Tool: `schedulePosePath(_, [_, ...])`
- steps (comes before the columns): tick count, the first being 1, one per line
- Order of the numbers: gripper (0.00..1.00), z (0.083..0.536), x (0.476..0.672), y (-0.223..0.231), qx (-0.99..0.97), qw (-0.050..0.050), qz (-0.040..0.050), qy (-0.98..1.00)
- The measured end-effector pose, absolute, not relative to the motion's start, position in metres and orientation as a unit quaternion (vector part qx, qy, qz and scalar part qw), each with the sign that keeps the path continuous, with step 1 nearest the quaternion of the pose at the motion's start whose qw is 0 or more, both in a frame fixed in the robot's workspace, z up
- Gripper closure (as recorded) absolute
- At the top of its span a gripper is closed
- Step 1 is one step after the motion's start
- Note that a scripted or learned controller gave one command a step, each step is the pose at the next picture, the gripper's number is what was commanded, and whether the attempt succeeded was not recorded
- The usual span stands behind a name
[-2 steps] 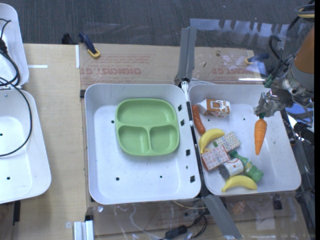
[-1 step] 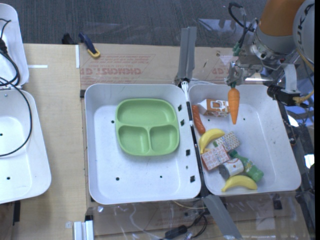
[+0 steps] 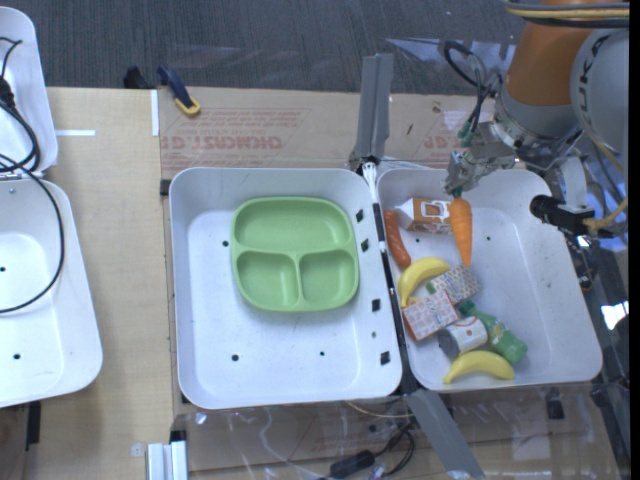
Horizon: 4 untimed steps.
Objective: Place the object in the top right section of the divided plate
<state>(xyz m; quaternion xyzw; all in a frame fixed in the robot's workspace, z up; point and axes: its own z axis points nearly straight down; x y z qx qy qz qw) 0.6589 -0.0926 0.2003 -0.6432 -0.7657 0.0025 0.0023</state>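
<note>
Gripper (image 3: 462, 180) sits over the far edge of the right bin (image 3: 545, 298), near that bin's far-left corner. An orange carrot (image 3: 461, 230) hangs straight down from it, thick end up at the fingertips, point down. The fingers look closed on the carrot's top; the exact contact is small and hard to resolve. The carrot's tip is just above or beside the other items in the bin; cannot tell whether it touches them.

Left bin (image 3: 205, 298) carries the green divided plate (image 3: 295, 252), set toward the bin's far half, roughly centred between its left and right walls. The plate has one wide section along its far side and two smaller sections along its near side. All three sections show bare green.

Right bin, along its left wall: a second, smaller carrot (image 3: 397, 240), a small white-and-orange carton (image 3: 431, 213) just behind the hanging carrot, a banana (image 3: 422, 274), two printed boxes (image 3: 442, 303), a green bottle (image 3: 490, 336) lying on its side, and a second banana (image 3: 478, 367) by the near edge.

On the surface beyond the bins lies flattened cardboard (image 3: 260, 133) with red print.
</note>
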Motion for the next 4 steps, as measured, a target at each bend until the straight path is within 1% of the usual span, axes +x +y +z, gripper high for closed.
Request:
schedulePosePath(1, [1.0,0.188,0.659,-0.015,-0.492,0.002,0.0015,-0.871])
schedulePosePath(2, [1.0,0.253,0.66,0.025,-0.468,0.001,0.001,-0.884])
schedulePosePath(3, [1.0,0.28,0.661,0.027,-0.334,0.001,0.0007,-0.943])
schedulePosePath(4, [1.0,0.243,0.61,0.095,-0.372,0.002,0.0019,-0.928])
